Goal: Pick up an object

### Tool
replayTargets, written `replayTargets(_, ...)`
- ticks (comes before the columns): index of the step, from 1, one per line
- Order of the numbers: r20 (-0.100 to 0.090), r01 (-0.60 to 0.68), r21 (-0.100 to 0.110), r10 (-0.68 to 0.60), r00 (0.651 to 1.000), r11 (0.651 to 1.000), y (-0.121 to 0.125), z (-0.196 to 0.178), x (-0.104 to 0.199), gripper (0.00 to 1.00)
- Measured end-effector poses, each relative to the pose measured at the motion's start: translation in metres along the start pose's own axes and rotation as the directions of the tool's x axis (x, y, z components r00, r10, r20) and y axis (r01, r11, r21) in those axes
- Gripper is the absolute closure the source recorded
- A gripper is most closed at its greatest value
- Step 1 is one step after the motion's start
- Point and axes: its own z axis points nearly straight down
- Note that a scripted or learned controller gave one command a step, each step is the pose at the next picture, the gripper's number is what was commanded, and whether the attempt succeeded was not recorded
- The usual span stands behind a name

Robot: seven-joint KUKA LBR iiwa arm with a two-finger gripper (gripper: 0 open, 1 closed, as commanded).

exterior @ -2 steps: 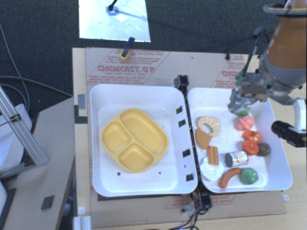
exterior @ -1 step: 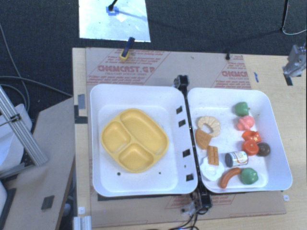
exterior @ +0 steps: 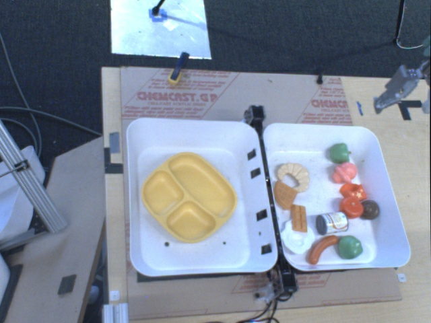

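White right bin [exterior: 387, 173]: toys crowd its right and near part. I see a sausage [exterior: 322, 248] and green ball [exterior: 349, 247] by the near rim, a can [exterior: 333, 222] lying just behind, and a green pepper [exterior: 339, 153] farthest. Open floor lies at the far-left corner. Left bin [exterior: 202, 130] holds a yellow tray [exterior: 188, 196]. Gripper [exterior: 397, 93] is beyond the bins at far right; I cannot tell its state.

text: "CHEMCAST GP" – red print | on: bench sheet [exterior: 222, 89] – printed twice
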Motion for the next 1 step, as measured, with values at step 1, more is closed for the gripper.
replayTargets(1, -0.002, 0.005, 0.003, -0.005, 1.0, 1.0, -0.0005, 0.031, 0.0511, 0.0)
